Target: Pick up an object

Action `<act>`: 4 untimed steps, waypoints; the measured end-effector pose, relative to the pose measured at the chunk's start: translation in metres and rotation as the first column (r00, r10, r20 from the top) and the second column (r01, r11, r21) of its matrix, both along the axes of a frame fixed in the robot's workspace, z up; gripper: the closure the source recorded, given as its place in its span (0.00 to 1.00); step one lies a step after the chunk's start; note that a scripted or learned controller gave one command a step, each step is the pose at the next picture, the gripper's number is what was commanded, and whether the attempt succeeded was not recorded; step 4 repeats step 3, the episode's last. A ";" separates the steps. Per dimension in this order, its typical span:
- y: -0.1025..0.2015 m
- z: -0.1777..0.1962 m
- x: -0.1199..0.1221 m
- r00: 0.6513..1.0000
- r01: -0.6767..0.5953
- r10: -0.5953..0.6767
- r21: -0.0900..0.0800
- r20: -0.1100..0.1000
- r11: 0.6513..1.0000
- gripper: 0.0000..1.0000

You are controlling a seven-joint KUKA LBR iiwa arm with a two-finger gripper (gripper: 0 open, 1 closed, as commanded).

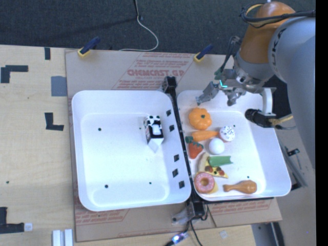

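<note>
The gripper (221, 93) is hanging over the far edge of the right bin (266, 152), and its fingers (207, 95) are standing apart with nothing between them, so nothing is in hand right now. Just below and a little to the left, the toy pumpkin (200, 118) is sitting as the nearest candidate, a round, ribbed, hard-looking piece that is probably light but may roll or squirt out if it is pinched off-centre; closing across its widest part looks like the safest bet. Crowding in beside it are a toy carrot (204, 136), a white egg (217, 146), a cupcake (227, 133) and a strawberry (195, 149), and nearer the front rim a pizza slice (217, 171), a pink doughnut (205, 182) and a chicken drumstick (240, 187). The egg is looking smooth and slippery, while the doughnut and pizza are lying flat and offering little to grip. Over in the left bin (92, 137), a small black-and-white toy (154, 129) is lying alone, well apart from everything. Both bins are resting on cardboard on the worktop (31, 152).
</note>
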State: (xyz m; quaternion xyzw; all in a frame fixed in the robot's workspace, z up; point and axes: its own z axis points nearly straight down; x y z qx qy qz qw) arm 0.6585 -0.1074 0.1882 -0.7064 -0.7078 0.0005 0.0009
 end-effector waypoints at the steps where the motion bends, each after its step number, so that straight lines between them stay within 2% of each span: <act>1: 0.072 -0.004 0.008 1.000 -0.006 0.006 0.000 0.000 1.000 0.00; 2: 0.111 -0.004 0.010 1.000 -0.003 0.003 0.000 0.001 1.000 0.00; 3: 0.135 -0.004 -0.064 1.000 -0.001 0.001 0.000 -0.005 1.000 0.00; 4: 0.135 -0.004 -0.064 1.000 -0.001 0.001 0.000 -0.005 1.000 0.00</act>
